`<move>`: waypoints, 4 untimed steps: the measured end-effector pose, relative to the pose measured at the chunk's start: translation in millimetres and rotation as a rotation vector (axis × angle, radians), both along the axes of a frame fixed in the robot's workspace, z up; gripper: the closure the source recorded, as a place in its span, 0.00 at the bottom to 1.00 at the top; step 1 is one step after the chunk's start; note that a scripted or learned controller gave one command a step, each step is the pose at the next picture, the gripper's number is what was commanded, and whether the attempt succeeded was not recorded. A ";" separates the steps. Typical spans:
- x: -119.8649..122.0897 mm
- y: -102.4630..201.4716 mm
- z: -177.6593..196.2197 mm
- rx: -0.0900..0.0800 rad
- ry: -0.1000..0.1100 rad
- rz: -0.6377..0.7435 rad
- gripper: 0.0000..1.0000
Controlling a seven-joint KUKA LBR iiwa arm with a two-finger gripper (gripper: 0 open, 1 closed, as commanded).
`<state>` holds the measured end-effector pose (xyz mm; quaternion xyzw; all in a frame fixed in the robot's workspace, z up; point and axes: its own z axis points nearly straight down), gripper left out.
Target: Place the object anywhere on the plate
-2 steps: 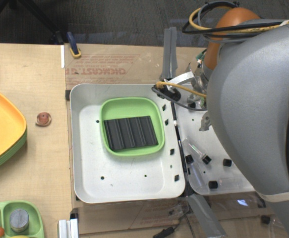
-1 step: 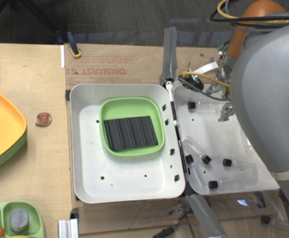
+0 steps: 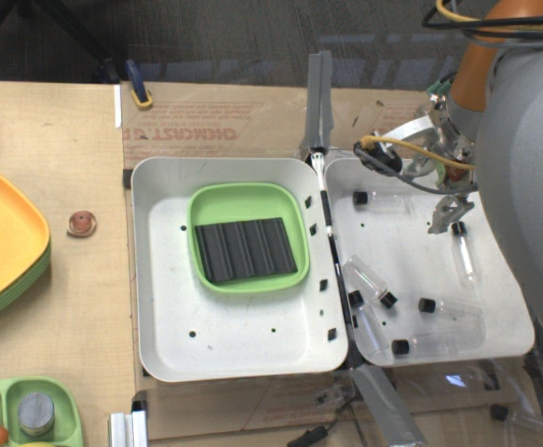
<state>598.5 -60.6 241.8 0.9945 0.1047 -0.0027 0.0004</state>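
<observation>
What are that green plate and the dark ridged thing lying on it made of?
The green plate looks like moulded plastic: even colour, soft matte sheen, rounded rim. The dark ridged slab seems to be rubber or matte plastic, charcoal and dull, with parallel grooves; which one I cannot tell.

Green plate (bearing a dark ribbed slab) sits in left bin.

White bins; a light green plate bearing a dark grey ribbed slab; at nine o'clock, yellow-orange dishes on tan wood; clear tubes with black caps; grey arm, orange band at one o'clock.
</observation>
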 end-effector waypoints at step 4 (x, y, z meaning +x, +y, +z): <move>-37.7 109.2 -50.9 0.000 -0.002 -0.014 0.00</move>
